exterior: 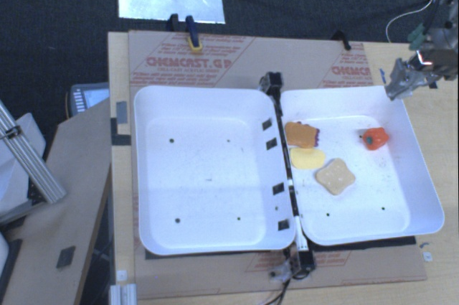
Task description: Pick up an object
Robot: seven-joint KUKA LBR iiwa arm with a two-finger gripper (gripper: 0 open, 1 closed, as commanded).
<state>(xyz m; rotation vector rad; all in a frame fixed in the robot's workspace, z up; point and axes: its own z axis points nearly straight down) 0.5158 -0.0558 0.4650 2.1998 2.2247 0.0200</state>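
Nearest the bottom of the frame, both white bins sit side by side on the cardboard-lined bench. The left bin (208, 167) has nothing for me. The right bin (401, 217) holds everything I could take: a tan, toast-like piece (335, 176) lowest in the frame, a pale yellow flat piece (307, 158) just above and left of it, and an orange-brown piece with a purple edge (302, 134) touching or nearly touching the yellow one, close to the divider between the bins. Well apart from that cluster, toward the right wall, lies a small red-orange object (374, 138), perhaps a toy pepper.

Farther back, at the upper right of the frame, my gripper (399, 85) hangs over the bin's far right corner, carrying nothing that I can see. Whether it is spread or closed I cannot tell from here.

I judge this the approach stage, with no pick begun. The red-orange object is the nearest and stands alone, so it looks the cleanest target: I would need to travel down-frame and slightly left, then descend over it.
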